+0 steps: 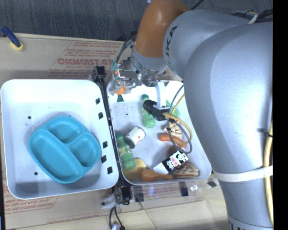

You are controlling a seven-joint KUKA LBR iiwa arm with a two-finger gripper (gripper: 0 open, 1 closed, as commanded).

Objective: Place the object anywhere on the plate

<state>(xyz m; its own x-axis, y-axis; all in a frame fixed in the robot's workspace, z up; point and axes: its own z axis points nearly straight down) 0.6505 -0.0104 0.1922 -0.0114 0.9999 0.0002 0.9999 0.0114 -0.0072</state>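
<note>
A blue plate [65, 149] with three compartments lies in the left bin [19, 95], towards its front. My gripper [119, 84] hangs over the far left corner of the right bin [129, 110], close to the divider between the bins. Just below it shows a small orange and green piece [120, 98]; whether the gripper holds it I cannot tell. The arm's orange band [156, 25] and grey body cover the right side of that bin.
The right bin holds several toy foods: a white roll [134, 136], green pieces [148, 120], a cow-patterned block [175, 161], a bread slice [186, 171], an orange carrot [153, 176]. A black cable [156, 110] crosses above them.
</note>
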